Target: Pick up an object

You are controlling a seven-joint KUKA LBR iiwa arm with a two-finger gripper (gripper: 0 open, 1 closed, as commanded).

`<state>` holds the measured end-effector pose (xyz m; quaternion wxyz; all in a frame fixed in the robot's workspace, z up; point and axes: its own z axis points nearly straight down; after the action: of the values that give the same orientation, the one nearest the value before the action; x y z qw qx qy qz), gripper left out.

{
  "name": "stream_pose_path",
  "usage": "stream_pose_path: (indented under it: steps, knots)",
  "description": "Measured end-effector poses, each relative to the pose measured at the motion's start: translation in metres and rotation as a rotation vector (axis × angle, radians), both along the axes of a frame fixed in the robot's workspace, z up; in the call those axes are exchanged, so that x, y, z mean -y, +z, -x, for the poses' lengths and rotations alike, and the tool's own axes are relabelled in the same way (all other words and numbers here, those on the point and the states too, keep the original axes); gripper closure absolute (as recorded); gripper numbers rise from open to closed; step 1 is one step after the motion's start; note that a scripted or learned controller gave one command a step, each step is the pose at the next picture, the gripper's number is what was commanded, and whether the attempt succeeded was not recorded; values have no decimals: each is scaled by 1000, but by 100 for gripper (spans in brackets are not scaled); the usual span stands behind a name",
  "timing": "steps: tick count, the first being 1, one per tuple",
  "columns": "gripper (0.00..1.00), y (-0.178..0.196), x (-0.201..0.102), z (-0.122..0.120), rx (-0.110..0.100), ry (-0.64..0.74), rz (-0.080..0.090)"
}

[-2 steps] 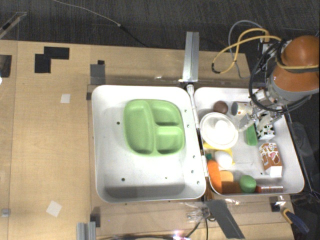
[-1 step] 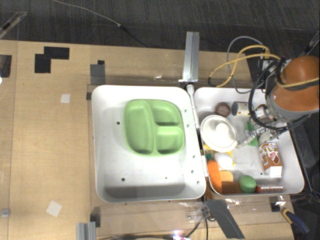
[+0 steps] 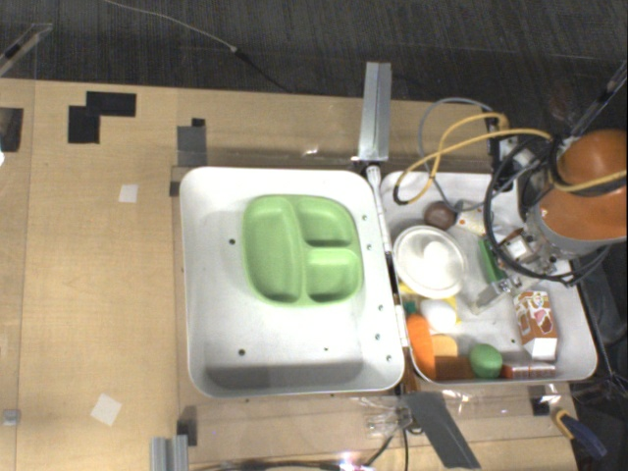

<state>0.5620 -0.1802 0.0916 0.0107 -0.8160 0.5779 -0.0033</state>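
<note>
Claw (image 3: 502, 281) is sitting low in the right white bin (image 3: 587, 353); can't tell its state, wrist is blocking it. No object is showing in it. White round bowl (image 3: 429, 259) is lying just left of the claw, brown-and-white carton (image 3: 537, 326) just below-right, green ball (image 3: 486, 360) and orange block (image 3: 421, 340) below-left. Green divided plastic tray (image 3: 299, 248) is resting well left, in the left white bin (image 3: 211, 341).

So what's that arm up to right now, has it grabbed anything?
Gripper low in the right bin, nothing seen held. White bowl beside it, carton just below. Clutter close all round. Green tray alone in the left bin.
</note>
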Motion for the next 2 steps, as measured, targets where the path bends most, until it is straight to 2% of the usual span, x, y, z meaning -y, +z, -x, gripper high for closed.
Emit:
stream_pose_path:
  steps: [1,2]
  knots:
    - [0,2,-32,52,6,357,23]
    - [0,3,-29,62,15,368,24]
